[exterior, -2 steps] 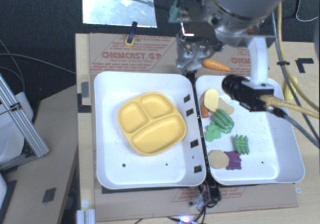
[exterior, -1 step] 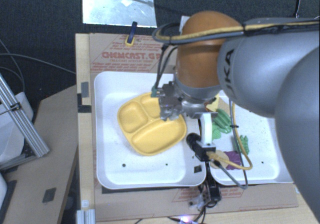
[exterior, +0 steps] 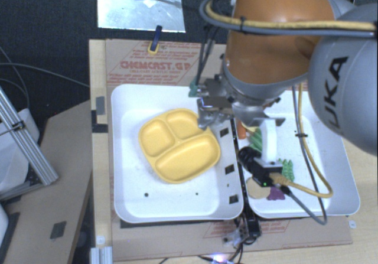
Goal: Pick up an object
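The grey KUKA arm with its orange wrist band (exterior: 277,26) reaches in from the right and hangs low over the divide between two shallow white plastic bins. The left bin (exterior: 127,156) holds a yellow three-compartment plastic tray (exterior: 177,147), lying flat near the bin's middle. The right bin (exterior: 339,189) holds small green (exterior: 287,169) and purple (exterior: 276,194) items. The end effector (exterior: 208,116) sits just at the tray's upper right edge; whether it is apart or together cannot be told.
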`<action>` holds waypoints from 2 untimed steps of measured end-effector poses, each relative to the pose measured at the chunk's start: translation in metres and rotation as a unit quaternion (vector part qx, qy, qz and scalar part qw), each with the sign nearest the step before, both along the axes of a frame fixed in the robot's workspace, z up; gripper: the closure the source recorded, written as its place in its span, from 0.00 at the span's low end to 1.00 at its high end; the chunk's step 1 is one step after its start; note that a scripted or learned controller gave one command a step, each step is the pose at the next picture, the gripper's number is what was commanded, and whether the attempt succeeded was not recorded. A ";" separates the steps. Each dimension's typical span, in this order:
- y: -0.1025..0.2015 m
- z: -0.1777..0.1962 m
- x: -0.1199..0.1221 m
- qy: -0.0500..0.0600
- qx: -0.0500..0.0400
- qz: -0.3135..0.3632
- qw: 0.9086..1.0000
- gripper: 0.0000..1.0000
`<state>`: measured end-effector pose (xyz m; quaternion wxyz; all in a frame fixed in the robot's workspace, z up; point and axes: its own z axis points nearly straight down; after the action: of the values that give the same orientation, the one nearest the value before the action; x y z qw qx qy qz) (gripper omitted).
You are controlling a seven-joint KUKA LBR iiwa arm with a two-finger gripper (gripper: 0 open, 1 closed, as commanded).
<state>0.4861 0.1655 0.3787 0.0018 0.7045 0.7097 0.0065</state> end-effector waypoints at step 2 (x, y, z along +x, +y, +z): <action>-0.059 -0.046 0.010 0.000 -0.001 -0.002 1.000 1.00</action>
<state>0.4959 0.1067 0.3330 0.0027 0.7057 0.7085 0.0052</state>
